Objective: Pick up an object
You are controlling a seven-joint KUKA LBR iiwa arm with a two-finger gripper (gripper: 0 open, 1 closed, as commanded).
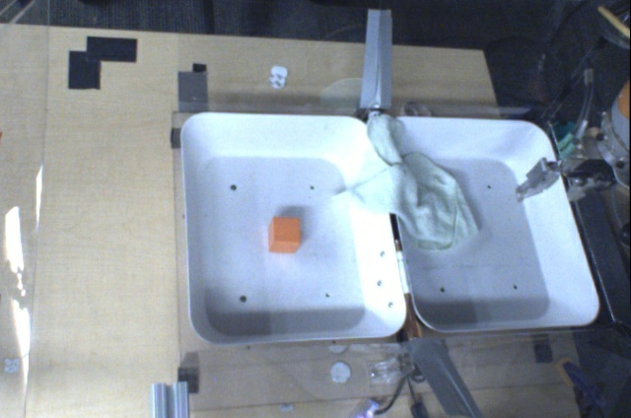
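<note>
gripper [540,177], finger state unclear, hovers at the right bin [582,308]; limp cloth [431,204] likely pinches best mid-fold.

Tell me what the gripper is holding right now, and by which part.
Nothing. The gripper sits at the right bin's right edge, apart from the pale cloth and orange cube.

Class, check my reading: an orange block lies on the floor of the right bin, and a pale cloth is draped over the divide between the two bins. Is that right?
One detail is wrong. The camera view shows the orange block on the floor of the left bin, not the right bin. The rest stands: the pale cloth is draped over the divide between the two bins.
</note>
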